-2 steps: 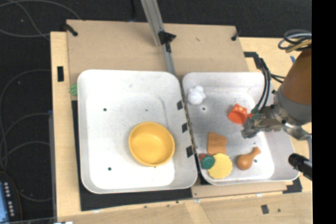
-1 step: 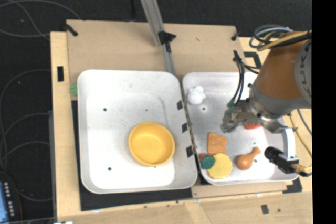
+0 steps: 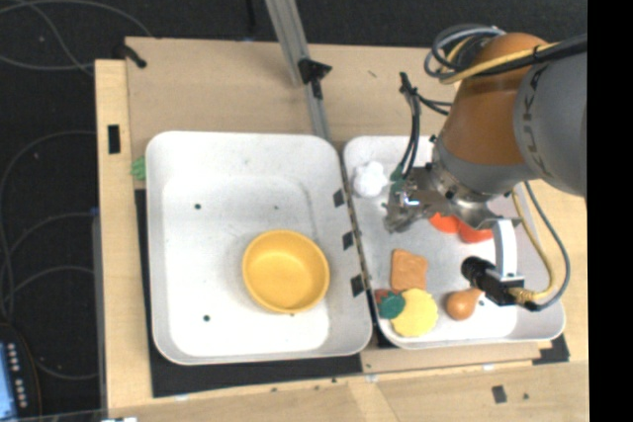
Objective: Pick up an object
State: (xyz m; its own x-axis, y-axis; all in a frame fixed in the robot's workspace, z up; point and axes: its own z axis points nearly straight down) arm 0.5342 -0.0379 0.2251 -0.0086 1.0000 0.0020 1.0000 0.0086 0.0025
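Looming closest to the lens, the grey arm with its orange band (image 3: 495,104) hangs over the right bin (image 3: 524,331), hiding much of that bin's far half. Its gripper (image 3: 406,205) sits low near the bin's left wall, just beside a white ball-like object (image 3: 370,179); whether it is released or clenched on anything cannot be told from this angle, and nothing shows between its tips.

Candidate objects for picking cluster in the right bin, probably left there as loose stock for the program to try. Taking the yellow disc (image 3: 416,310) near the bin's front edge as landmark: one small green piece (image 3: 393,303) touches its left side, one tan square block (image 3: 408,269) lies just behind it, one brown egg-shaped item (image 3: 460,304) sits to its right, and one red-orange piece (image 3: 465,229) peeks out further back under the wrist.

One yellow bowl (image 3: 286,270) rests upright in the left bin (image 3: 178,173), well apart from the disc. Two bins, seven loose things counted.
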